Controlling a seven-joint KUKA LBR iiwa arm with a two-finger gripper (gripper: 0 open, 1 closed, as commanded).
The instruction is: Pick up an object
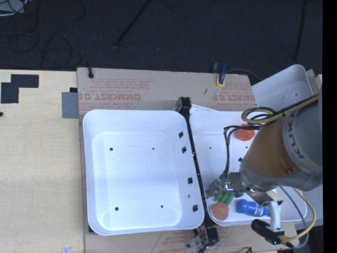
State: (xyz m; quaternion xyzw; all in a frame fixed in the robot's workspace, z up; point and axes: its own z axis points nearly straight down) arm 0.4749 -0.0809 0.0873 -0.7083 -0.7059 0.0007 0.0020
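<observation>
I am aiming at the small green ridged object [225,197], which is lying in the right-hand white bin [210,141] close to the black divider rail [190,152], with my gripper [225,185] hovering just above it; whether my jaws are spread or pressed together I cannot tell from here. To do this well, I judge I should be centring over the green piece. The soft-looking orange-red round lump [219,211] just below it and the blue plastic bottle-shaped toy [251,208] beside that could get nudged.
</observation>
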